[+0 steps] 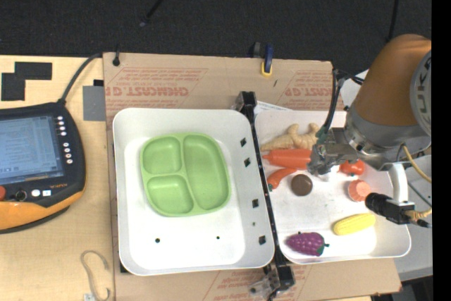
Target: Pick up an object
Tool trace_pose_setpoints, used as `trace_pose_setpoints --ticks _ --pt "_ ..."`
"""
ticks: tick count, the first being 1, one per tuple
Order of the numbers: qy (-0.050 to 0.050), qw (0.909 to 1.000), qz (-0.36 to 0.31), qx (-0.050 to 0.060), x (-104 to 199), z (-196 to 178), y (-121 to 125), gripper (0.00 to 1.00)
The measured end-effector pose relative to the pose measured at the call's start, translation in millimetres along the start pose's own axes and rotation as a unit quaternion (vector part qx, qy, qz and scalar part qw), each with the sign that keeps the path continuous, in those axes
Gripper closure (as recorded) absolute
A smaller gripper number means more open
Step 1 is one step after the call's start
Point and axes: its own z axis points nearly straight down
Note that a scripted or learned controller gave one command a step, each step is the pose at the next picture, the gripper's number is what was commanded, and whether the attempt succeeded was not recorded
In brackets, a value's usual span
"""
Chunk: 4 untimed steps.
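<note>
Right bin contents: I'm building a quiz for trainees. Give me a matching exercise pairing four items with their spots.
Items:
1. purple grapes
2. yellow corn
3. brown ball
4. green divided plate

Places:
A. left bin
B. right bin, near front edge, left of the corn
C. right bin, just below the carrot
D. right bin, front right

Pairs: 1-B, 2-D, 3-C, 4-A

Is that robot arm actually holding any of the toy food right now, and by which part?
Cannot be told: the end effector sits low beside the orange carrot, its tips too blurred.
</note>
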Motion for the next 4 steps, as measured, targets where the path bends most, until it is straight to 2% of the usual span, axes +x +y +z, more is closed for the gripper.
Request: trace_pose_setpoints --ticks 1,2,3,4 --pt "0.000 1.0000 0.000 -0.001 29.7 4.1 35.2 1.00" --pt "0.000 1.0000 0.001 0.000 48.4 -6.7 36.3 1.00" --pt "0.000 1.0000 -0.001 0.000 40.7 -9.2 49.6 1.00" --pt "0.000 1.0000 0.002 0.001 44.6 1.8 34.5 1.00"
